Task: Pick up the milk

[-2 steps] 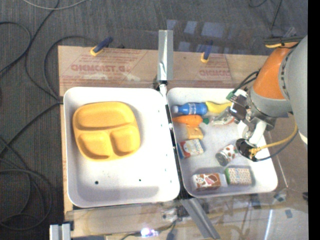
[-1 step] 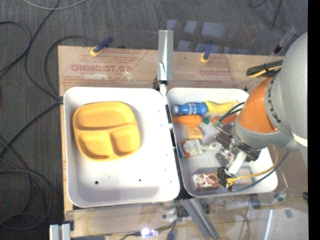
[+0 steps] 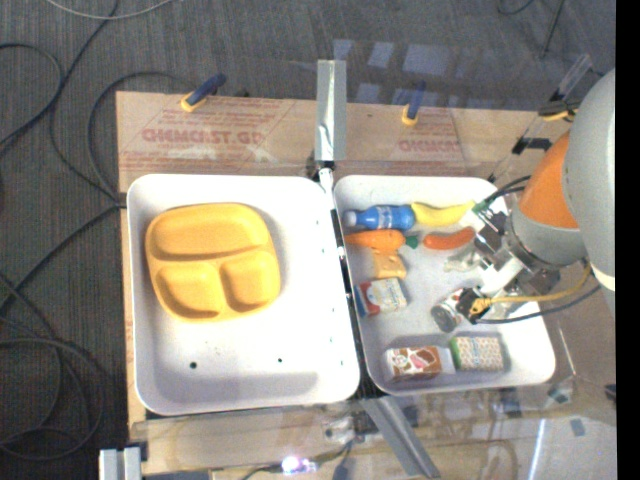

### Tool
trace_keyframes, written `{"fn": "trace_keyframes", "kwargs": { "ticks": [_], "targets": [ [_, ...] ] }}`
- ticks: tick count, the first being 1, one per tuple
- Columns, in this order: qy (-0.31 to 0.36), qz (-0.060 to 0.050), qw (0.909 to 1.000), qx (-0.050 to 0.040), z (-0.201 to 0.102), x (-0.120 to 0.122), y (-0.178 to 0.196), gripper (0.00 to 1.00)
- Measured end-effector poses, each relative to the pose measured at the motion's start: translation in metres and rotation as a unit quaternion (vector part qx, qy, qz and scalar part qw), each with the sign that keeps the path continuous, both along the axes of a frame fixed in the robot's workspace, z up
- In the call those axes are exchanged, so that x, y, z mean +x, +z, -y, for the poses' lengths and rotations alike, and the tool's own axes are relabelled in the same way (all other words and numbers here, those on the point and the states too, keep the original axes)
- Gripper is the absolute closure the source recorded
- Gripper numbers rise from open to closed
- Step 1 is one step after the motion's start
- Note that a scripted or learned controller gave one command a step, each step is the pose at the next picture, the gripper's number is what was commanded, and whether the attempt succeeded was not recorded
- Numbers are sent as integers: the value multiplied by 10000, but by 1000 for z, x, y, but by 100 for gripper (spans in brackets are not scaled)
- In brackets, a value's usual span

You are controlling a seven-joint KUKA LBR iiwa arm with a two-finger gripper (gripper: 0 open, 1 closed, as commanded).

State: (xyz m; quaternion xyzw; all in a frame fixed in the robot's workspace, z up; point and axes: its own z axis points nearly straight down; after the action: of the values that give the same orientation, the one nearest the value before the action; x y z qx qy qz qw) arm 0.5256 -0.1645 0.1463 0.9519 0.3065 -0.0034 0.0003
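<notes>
The milk (image 3: 383,294) is a small white and red carton lying near the left wall of the right bin (image 3: 520,373), just below the bin's middle. My gripper (image 3: 476,250) hangs over the right part of that bin, to the right of the milk and a little farther back, well apart from it. The grey wrist with its orange band (image 3: 548,193) hides the bin's right rim.
The right bin also holds a blue bottle (image 3: 380,217), a banana (image 3: 443,211), a carrot (image 3: 375,238), a red sausage (image 3: 449,238), an orange piece (image 3: 390,262), a brown carton (image 3: 413,362) and a green box (image 3: 477,352). A yellow divided tray (image 3: 213,259) lies in the left bin (image 3: 240,378).
</notes>
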Motion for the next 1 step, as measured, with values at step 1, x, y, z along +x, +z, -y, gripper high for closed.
{"fn": "trace_keyframes", "kwargs": {
  "ticks": [1],
  "targets": [
    [-1767,5,9843,-11,20,75,-13,0]
  ]
}}
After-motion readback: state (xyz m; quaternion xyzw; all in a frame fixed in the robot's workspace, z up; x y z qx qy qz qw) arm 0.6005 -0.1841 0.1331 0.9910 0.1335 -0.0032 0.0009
